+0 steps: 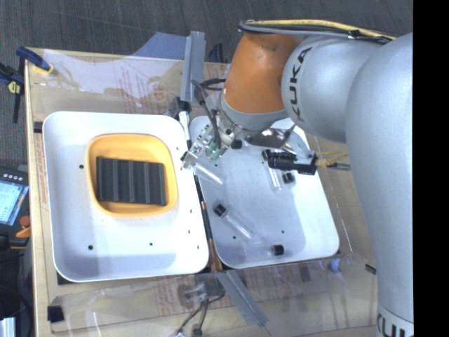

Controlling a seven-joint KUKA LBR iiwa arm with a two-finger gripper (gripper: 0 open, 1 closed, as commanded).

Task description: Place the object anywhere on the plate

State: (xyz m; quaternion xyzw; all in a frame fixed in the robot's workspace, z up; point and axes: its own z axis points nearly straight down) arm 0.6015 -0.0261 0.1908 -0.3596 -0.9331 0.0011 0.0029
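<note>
Yellow plate (133, 146) sits in the left bin (63, 244); claw (203, 149) hangs over the right bin's (309, 237) 10 o'clock corner, can't tell its grip.

Bright even overhead light, soft shadows, mild glare, slightly grainy

The grey arm (365, 118) reaches in from the right, its bulk filling the right side and bending toward the far middle. The orange band (259, 69) sits above the wrist, which points down and leftward. The gripper (203, 149) hangs low at the scene's centre, its fingers too cluttered to read.
</note>
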